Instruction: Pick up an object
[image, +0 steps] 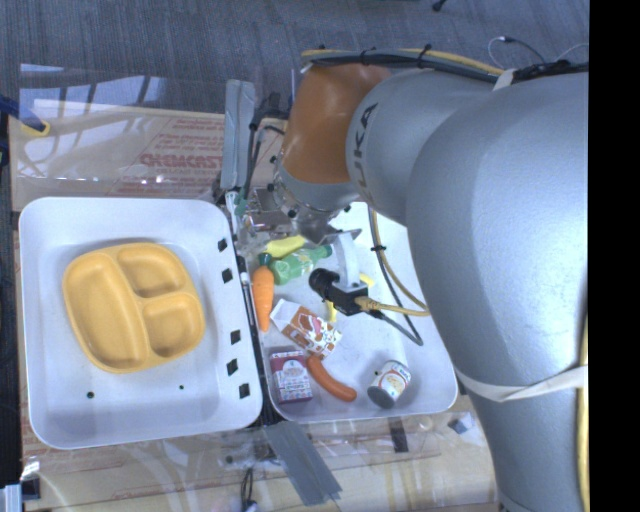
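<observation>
One grey arm (480, 200) with a smooth metal shell and an orange band fills the right of the view, and its wrist comes down over the upper end of the right-hand bin, where the pincer (290, 235) sits low among the objects; whether it is spread or pressed together cannot be told, since the wrist covers it. Two shallow white plastic bins lie side by side: the left bin (60, 400), well to the left of the pincer, and the right bin (425, 390), reaching from the pincer toward the lower edge. One yellow moulded plastic tray (133, 303) with three rounded compartments rests in the left bin, apart from the pincer. The small things, one of each, all lie in the right bin. A green and yellow toy vegetable (290, 262) lies just below the pincer, close enough that contact cannot be ruled out, its long axis roughly across the view. An orange plastic carrot (262, 295) lies just below and left of the pincer, its long axis near upright in the view, thick end toward the pincer and tip pointing away, along the bin's left wall. Further below are a flat printed packet (308, 328), a dark red printed small box (291, 377), a smooth orange sausage-shaped toy (330, 380) lying slantwise, and a small round can (390, 383) tipped on its side, farthest from the pincer.
</observation>
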